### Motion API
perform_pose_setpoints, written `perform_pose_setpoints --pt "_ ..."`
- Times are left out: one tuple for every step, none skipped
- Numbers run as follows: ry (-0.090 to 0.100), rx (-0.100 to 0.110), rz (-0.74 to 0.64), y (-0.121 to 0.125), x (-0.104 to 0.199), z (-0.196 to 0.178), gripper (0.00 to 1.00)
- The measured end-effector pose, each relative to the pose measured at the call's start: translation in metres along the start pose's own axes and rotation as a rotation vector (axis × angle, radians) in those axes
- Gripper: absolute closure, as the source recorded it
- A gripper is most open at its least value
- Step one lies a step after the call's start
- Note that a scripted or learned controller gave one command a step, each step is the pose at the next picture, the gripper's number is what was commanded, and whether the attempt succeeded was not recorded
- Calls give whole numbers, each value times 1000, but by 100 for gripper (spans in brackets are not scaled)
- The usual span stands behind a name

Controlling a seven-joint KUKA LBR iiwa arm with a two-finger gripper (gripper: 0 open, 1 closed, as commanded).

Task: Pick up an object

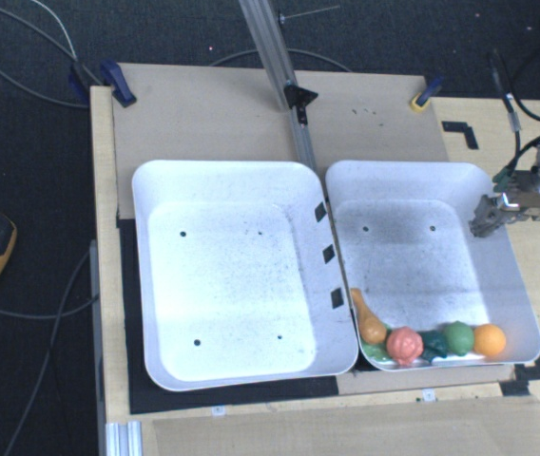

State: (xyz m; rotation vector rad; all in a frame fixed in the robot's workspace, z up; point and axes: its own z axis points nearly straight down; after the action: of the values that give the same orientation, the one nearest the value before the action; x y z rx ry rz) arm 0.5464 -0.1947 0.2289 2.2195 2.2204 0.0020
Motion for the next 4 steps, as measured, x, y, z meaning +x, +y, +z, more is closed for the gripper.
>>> perform_pose_setpoints --pt "2 2 -4 9 46 9 100" --pt "2 1 -5 13 103 3 100" --pt "2 2 -4 34 151 7 100" --pt "2 3 -4 44 198 15 100"
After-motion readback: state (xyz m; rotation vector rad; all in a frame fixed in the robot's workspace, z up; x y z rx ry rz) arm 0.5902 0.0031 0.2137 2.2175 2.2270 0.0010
